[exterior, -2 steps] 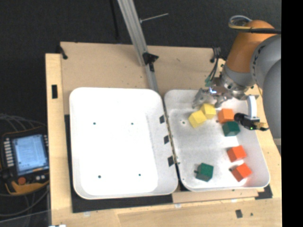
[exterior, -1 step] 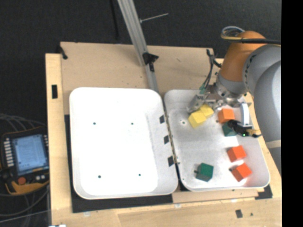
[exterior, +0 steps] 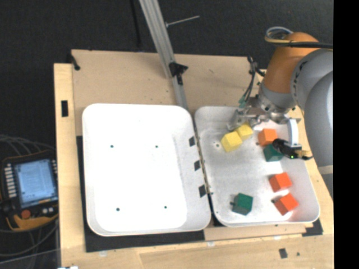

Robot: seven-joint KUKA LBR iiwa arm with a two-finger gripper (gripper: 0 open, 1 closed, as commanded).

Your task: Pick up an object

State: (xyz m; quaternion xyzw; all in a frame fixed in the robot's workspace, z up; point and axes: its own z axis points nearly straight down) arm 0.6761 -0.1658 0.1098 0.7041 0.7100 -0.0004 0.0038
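Hovering low over the right bin (exterior: 221, 214), my pincer (exterior: 247, 116) sits at its far edge, just beyond the two yellow blocks; whether it is apart or together I cannot tell, and nothing visibly sits in it.

Progress: pick not yet made, as I judge it. Every object lies on the bin floor. Left to do: close on one, lift it clear.

Contents, placed relative to the larger yellow block (exterior: 231, 142):
- Larger yellow block: soft-edged cube, matt, likely foam or painted wood. Nearest candidate, just below my pincer.
- Smaller yellow block (exterior: 245, 131): same finish, touching it on the far right side.
- Orange block (exterior: 267, 135): to the right, near.
- Dark green block (exterior: 272, 153): right and slightly nearer the camera, just beside the orange one.
- Two orange-red blocks (exterior: 280, 181) (exterior: 285, 203): well apart, toward the near right corner, one tilted.
- Green block (exterior: 242, 203): nearer the camera, standing alone.

Left bin (exterior: 90, 150): smooth white plastic, rounded corners, shallow walls, a few dark dots on its floor.

Bench (exterior: 64, 150): pale unfinished board.
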